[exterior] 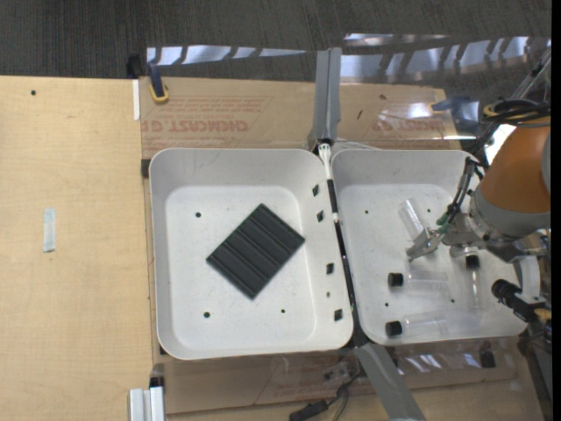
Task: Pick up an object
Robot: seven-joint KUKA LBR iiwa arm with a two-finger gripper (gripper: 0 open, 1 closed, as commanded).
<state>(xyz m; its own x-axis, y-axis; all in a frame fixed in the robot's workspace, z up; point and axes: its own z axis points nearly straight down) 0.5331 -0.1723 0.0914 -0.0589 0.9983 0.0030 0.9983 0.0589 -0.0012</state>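
Well, from the camera view above the bench, the pick looks not yet done, or at least nothing shows as lifted. The arm (517, 182) reaches in from the right and its gripper (427, 242) is down inside the right bin (351, 305), low over the floor of it. Whether its fingers are apart or together I cannot tell; the metal tip is small and blurs into the white of the bin. Nothing that I can make out sits between them.

Just around the gripper lie some clear plastic pieces (438, 296), tube-like with black caps (394, 280), hard to separate from the bin floor. One clear piece (410, 214) lies just above the tip, close to it or perhaps touching. I would judge these are what the arm is going for, since it is right among them.

Over in the left bin (158, 235), well apart from the arm, a dark ribbed square pad (256, 250) lies flat, turned like a diamond, untouched.

So by my reckoning the approach is made; the closing on a piece and the lift are what is left
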